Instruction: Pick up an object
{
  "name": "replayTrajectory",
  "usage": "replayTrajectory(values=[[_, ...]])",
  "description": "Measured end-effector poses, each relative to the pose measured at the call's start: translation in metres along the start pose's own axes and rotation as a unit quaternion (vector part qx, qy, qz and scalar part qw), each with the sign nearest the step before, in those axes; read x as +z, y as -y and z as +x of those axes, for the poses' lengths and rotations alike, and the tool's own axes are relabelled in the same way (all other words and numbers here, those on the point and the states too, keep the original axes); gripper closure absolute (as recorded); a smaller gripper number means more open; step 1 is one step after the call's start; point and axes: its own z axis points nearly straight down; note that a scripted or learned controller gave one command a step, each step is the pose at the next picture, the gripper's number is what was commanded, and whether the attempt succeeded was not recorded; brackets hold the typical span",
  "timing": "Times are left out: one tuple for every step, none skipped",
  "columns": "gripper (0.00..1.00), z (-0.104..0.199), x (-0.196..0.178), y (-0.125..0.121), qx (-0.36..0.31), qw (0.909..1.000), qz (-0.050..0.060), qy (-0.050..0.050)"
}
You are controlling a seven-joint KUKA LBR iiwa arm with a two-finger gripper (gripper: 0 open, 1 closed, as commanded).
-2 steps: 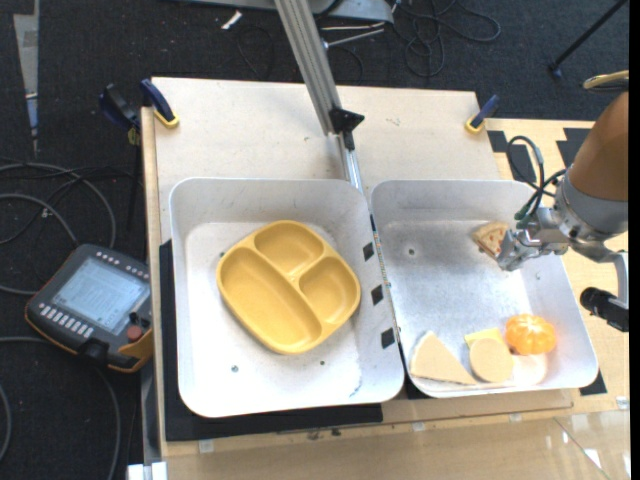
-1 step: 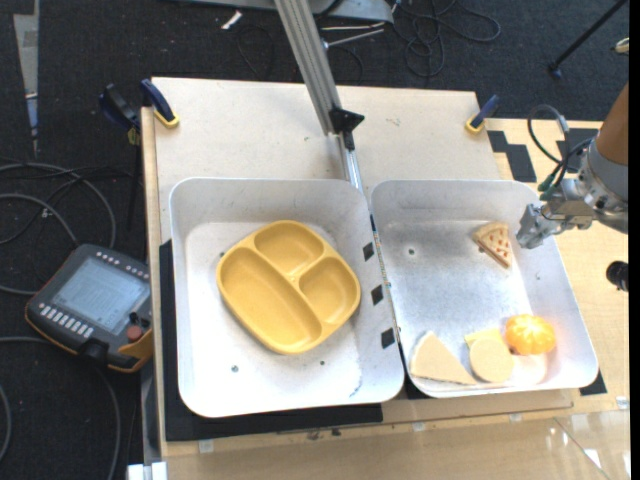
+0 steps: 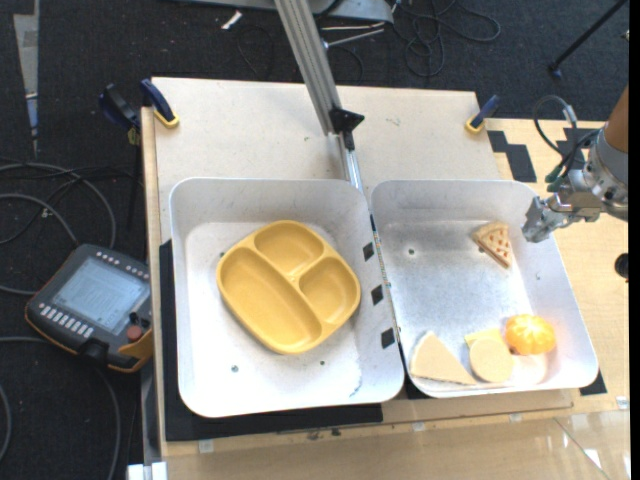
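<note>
The right bin (image 3: 440, 268) holds a pizza slice toy (image 3: 495, 243) near its far right wall, a pale cheese wedge (image 3: 437, 360) at the front, a round pale slice (image 3: 491, 358) beside it, and an orange fruit (image 3: 529, 335) at the front right. My gripper (image 3: 538, 223) hangs over the right bin's far right rim, just right of the pizza slice and apart from it. Nothing shows between its fingers.
The left bin (image 3: 200, 368) holds a yellow divided plate (image 3: 288, 284). A slanted metal pole (image 3: 318, 63) rises from the bench behind the bins. Blue and yellow clamps (image 3: 158, 104) sit at the bench's far corners. A teach pendant (image 3: 92, 306) lies on the floor at left.
</note>
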Motion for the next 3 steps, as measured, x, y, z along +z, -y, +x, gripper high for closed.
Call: replayTrajectory(values=[[1.0, 0.057, 0.01, -0.012, -0.002, 1.0, 0.002, -0.002], [1.0, 0.111, 0.011, -0.009, -0.002, 1.0, 0.002, -0.002], [1.0, 0.159, 0.002, -0.018, -0.003, 1.0, 0.001, -0.002]])
